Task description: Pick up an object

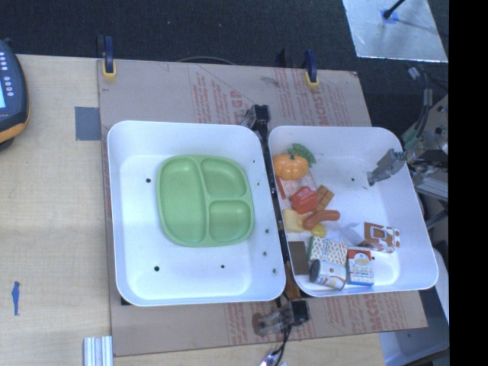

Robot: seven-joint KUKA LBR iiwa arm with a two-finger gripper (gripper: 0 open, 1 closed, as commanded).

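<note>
Two shallow white plastic bins with rounded corners sit side by side on a wooden bench. The left bin (130,277) holds one pale green plate (204,200), smooth, with three compartments, and bare floor all round it. The right bin (404,269) holds a cluster on its left and front: one orange toy pumpkin (290,166) with a green leaf, one red piece (304,200), one brown ridged piece (325,197), one yellow piece (294,220), one sausage (321,218), and about four small printed cartons (341,261). The bin's back right quarter is bare. The gripper (383,168), grey metal, hangs over that bare part near the right rim, touching nothing; whether its fingers are open or closed cannot be told
</note>
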